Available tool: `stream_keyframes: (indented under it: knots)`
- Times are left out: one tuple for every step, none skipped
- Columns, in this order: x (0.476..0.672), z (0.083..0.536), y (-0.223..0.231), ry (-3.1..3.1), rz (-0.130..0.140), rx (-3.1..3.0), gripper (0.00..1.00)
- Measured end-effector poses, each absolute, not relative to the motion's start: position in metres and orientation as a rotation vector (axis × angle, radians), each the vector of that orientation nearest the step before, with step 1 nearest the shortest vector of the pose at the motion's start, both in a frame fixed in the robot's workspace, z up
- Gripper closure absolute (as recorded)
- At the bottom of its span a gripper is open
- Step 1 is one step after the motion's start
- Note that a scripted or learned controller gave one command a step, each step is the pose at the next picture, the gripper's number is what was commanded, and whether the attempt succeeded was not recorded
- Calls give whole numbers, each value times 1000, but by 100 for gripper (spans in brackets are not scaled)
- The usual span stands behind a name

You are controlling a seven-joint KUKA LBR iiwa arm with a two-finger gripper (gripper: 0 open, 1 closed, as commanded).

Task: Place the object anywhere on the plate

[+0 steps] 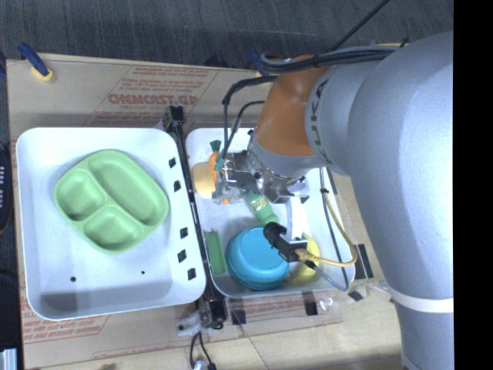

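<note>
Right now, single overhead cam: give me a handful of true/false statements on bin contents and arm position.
1. The green divided plate lies in the left bin. True.
2. The blue bowl sits on the plate. False: it is in the right bin, near its front edge.
3. The arm's orange band hangs over the right bin. True.
4. The plate has one undivided well. False: it has three compartments.
5. The hand is over the left bin. False: it is over the right bin, among the small objects there.
</note>
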State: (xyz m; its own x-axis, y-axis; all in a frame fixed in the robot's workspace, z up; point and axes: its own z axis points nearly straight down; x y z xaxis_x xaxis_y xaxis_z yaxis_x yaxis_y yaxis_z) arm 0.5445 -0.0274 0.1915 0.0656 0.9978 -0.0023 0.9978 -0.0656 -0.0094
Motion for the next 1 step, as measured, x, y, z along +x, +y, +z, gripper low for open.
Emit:
stream_keyframes:
  knots:
    - [544,192,-27,-2144,13,-2289,0]
